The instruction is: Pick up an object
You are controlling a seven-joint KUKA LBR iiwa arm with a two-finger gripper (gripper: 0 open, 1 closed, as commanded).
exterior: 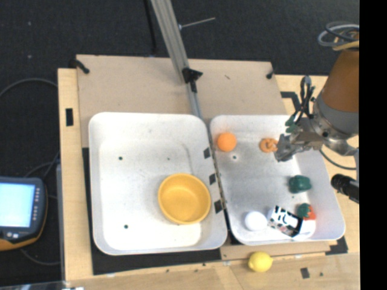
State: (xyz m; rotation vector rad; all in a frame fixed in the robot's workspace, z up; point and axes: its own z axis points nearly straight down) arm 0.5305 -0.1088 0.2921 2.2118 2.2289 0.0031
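Nearest to me, a small yellow lemon-shaped fruit [260, 261] lies on the wooden worktop [151, 273], just outside the front rim of the right white bin [242, 180]. Inside that bin, along the front, I see a white ball [255, 220], then a black-and-white patterned toy [284, 220] touching a red and green piece [305, 211]. A little further back lies a dark green rounded object [299, 183]. In the left white bin [133, 144] a yellow plastic bowl [184, 198] stands upright near the front right corner.

Further away, in the right bin, a plain orange ball [227, 142] rests near the dividing edge, and a small orange irregular object [268, 144] lies just beside the dark hand [285, 151] of the grey arm [341, 110]. The hand is low over the back part of the bin, but I cannot tell if its fingers are spread or pressed together, and I see nothing between them.

In my judgement the task is not done yet: every object lies in a bin or on the worktop, none is lifted. What is left is to close on one, probably the small orange object, and raise it
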